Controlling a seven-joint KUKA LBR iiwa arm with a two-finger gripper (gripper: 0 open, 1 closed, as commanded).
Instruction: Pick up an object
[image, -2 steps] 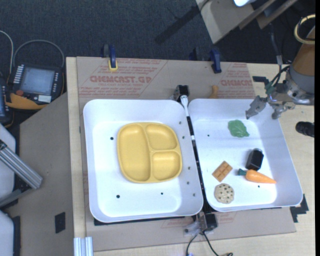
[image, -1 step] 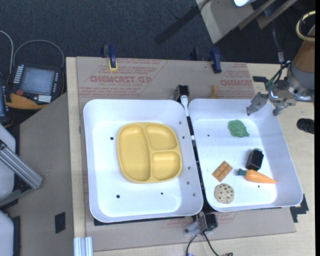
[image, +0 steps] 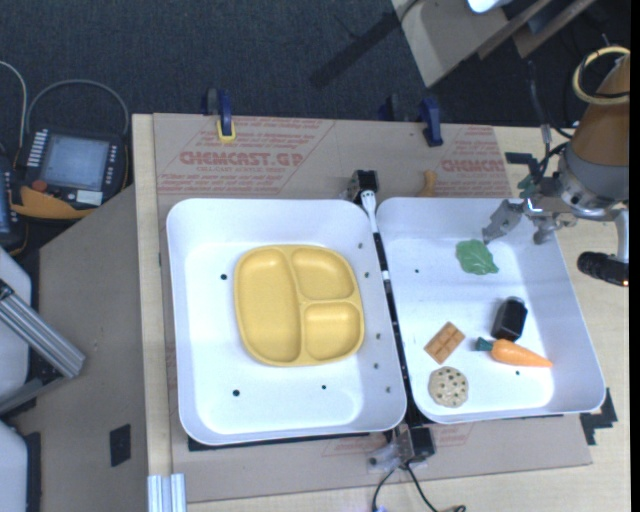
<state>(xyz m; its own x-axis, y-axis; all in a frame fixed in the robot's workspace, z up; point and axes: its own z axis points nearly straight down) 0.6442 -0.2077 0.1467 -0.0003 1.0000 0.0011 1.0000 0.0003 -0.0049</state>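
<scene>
Two white bins: the left bin (image: 190, 330) holds one yellow tray (image: 298, 303); the right bin (image: 570, 300) holds five things. My pincer (image: 520, 222) hangs spread, ungrasping, just beside the crinkled green lettuce leaf (image: 477, 257).

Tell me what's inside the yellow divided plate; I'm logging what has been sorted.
The yellow divided plate in the left bin shows three bare compartments with nothing in them. Whatever lies under the plate is covered.

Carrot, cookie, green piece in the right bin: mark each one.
carrot (image: 520, 353), camera view, middle of its orange body.
cookie (image: 448, 386), camera view, centre of its round top.
green piece (image: 477, 257), camera view, middle of its flat surface.
</scene>
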